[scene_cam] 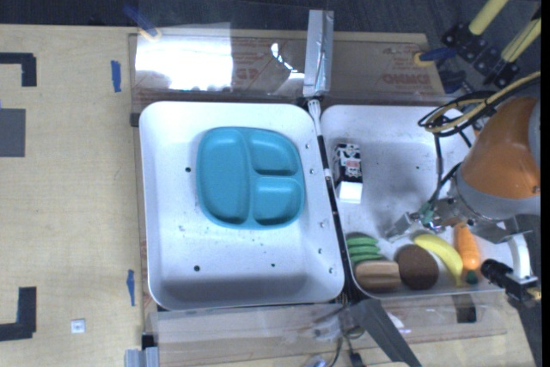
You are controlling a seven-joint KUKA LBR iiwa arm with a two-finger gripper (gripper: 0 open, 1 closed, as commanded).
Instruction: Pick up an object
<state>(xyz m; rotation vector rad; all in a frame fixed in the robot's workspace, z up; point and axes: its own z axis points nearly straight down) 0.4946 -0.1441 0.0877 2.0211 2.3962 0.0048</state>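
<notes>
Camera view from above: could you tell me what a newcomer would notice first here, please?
The blue tray stands out, alone in the middle of the left bin. Next comes the toy food bunched along the right bin's near edge: banana, carrot, brown ball. The arm's orange band hangs over that corner.

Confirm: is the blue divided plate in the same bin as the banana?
No, the blue divided plate lies in the left bin, while the banana sits in the right bin.
</notes>
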